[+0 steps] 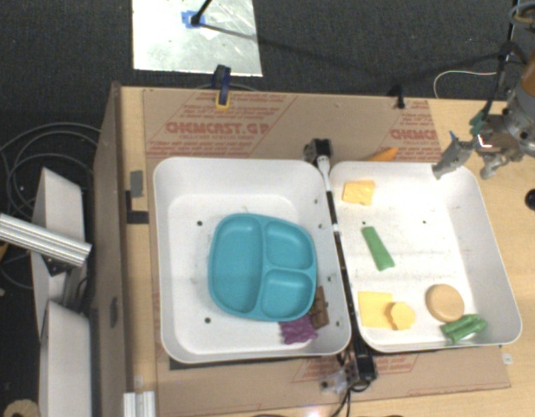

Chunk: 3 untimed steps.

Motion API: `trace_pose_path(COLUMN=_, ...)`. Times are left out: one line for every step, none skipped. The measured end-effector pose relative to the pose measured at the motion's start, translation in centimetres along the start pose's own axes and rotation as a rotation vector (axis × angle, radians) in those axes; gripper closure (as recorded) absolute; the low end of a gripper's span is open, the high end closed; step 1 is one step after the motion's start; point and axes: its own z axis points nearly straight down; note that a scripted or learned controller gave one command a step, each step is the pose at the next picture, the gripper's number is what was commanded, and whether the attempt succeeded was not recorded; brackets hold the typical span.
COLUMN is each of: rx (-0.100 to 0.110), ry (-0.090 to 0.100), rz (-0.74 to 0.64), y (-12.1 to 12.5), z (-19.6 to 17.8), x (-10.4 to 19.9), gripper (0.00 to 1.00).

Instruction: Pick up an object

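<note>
Nearest my camera, along the front of the right bin (498, 259), sit a green piece (463, 327), a round tan piece (444, 302) and two yellow blocks (386, 309), all close together. Further back in that bin I see a green stick (377, 248) lying alone mid-floor and a yellow cheese-like wedge (358, 192) near the rear. The left bin (176, 233) holds a teal divided plate (261, 266), with a purple lump (295, 330) and a brown bit (320, 311) at its front edge. My gripper (469, 157) hangs above the right bin's back right corner, fingers spread apart with nothing between them, so I judge I am at the approach step with no grasp begun. Next I would pick a target; the green stick looks easiest, being well apart from its neighbours. That calls for moving forward and left over it, turning the fingers across its narrow width, then descending.
</note>
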Motion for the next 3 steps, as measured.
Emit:
trace_pose_path(rx=0.007, ry=0.004, rz=-0.006, y=-3.6, z=4.9, x=7.5, gripper=0.00)
trace_pose_path(rx=0.010, ry=0.003, rz=0.002, y=-5.1, z=18.8, x=7.8, gripper=0.00)
trace_pose_path(rx=0.000, ry=0.001, rz=0.001, y=-4.8, z=17.0, x=7.7, gripper=1.00)
